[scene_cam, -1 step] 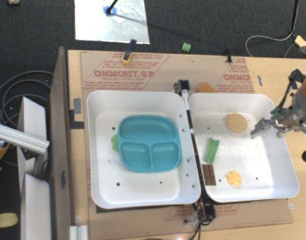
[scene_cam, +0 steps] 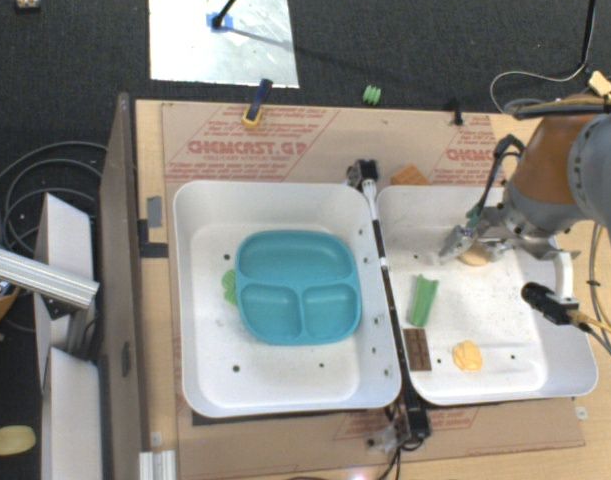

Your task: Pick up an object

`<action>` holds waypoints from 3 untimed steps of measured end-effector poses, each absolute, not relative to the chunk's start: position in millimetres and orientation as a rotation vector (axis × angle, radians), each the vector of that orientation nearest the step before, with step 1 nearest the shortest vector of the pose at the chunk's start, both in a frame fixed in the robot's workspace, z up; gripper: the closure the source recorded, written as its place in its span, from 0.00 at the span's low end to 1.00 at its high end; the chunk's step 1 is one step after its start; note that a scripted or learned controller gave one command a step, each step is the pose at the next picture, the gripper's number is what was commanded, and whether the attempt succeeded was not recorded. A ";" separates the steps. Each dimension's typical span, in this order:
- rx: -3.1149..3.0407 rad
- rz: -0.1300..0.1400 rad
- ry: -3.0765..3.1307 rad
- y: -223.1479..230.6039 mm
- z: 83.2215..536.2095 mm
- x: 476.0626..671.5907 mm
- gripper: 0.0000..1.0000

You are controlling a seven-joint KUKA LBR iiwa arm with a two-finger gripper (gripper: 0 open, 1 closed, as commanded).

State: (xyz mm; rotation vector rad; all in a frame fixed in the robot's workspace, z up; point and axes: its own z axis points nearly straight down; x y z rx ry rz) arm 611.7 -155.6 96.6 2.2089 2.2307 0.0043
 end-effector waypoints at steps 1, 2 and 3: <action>2.216 0.004 2.221 -183.8 84.9 632.2 0.00; 2.212 0.005 2.224 -183.0 96.2 632.2 1.00; 2.206 0.011 2.230 -102.6 191.7 637.8 1.00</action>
